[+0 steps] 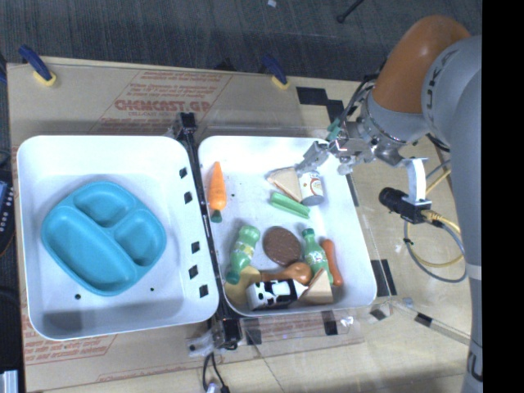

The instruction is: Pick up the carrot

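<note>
Camera view, carrot (216, 184) by right bin's (246, 150) left wall, tool (315, 155) apart, grip state unclear.

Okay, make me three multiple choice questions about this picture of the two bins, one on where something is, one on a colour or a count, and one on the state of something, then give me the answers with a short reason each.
1. Where does the carrot lie?
A. In the right bin, by its left wall
B. On the blue tray
C. On the bench outside both bins

2. What colour is the divided tray in the left bin?
A. Red
B. Blue
C. Yellow

3. What is the state of the carrot relative to the gripper?
A. Lifted in the jaws
B. Lying untouched in the bin, apart from the gripper
C. Dropped in the left bin

Answers:
1. A: the carrot rests beside the right bin's left wall, green end toward the camera.
2. B: the tray with three compartments is plainly blue.
3. B: the gripper is over the bin's far right part, near the small can, well away from the carrot.
</note>
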Controlling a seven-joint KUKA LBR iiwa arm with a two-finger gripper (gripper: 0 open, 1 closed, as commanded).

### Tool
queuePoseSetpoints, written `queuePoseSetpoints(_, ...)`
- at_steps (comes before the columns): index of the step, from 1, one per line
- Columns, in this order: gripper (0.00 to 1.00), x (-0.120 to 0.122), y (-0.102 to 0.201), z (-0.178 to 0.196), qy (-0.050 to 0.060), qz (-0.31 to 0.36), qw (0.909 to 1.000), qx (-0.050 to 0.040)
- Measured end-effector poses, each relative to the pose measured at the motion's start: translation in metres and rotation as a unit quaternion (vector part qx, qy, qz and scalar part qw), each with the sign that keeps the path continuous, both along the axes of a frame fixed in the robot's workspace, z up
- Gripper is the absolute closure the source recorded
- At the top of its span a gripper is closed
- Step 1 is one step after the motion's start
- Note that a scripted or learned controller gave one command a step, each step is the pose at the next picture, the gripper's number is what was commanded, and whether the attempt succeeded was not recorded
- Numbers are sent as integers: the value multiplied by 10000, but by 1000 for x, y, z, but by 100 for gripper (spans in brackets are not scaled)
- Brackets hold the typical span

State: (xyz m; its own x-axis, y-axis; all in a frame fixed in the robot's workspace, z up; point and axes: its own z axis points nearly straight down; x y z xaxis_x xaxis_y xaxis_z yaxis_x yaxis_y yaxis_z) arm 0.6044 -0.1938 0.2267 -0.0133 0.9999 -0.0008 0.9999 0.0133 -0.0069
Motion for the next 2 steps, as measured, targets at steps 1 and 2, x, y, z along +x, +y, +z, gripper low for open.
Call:
queuePoseSetpoints(1,0,-5,78,-123,51,-733,9973,21)
queuePoseSetpoints(2,0,46,86,-135,9,-4108,9117,-7)
